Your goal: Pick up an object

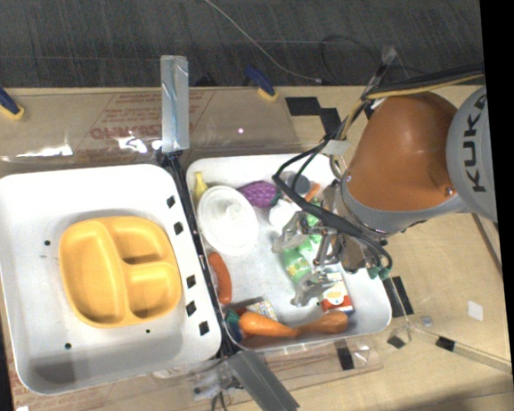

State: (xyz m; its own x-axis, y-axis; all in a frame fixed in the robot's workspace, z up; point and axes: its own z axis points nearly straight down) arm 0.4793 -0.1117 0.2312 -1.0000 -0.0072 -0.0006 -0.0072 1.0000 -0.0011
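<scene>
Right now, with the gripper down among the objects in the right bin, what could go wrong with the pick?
1. The gripper is low in the crowded right bin, close to a green packet and a red-and-white carton; it may close on two things, or on none.
2. The white bowl and the carrot lie near; the arm could push them as it lifts.
3. Black cables hang loose above the bin and might catch.

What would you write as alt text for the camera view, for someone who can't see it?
A grey robot arm with an orange band lowers its gripper into the right bin, among a white bowl, a carrot and other small items. The left bin holds a yellow divided tray.
</scene>
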